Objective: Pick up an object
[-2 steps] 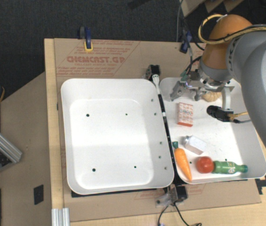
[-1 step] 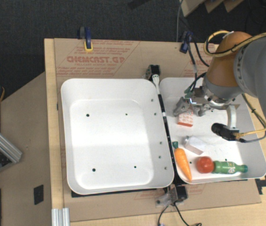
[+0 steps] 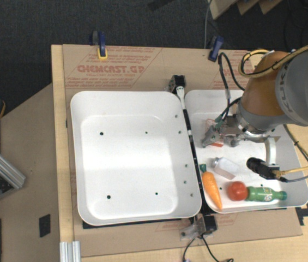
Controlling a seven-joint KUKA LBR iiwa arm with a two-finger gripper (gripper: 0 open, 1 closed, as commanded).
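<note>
My gripper (image 3: 215, 135) hangs low in the upper left part of the right bin (image 3: 301, 190), the grey arm with its orange band (image 3: 263, 94) above it. A small reddish thing (image 3: 215, 144) lies right at the gripper's tip; whether it is held is unclear. Further toward the bin's front lie a small clear bottle (image 3: 224, 168), an orange carrot (image 3: 211, 189) along the left wall, a red tomato (image 3: 237, 190) and a green bottle (image 3: 265, 194) on its side.
The left bin (image 3: 88, 108) stands beside the right one, with a black divider strip (image 3: 189, 141) between them. A black plug with a yellow cable (image 3: 263, 168) hangs off the wrist over the right bin. Clamps hold the cardboard base (image 3: 115, 64).
</note>
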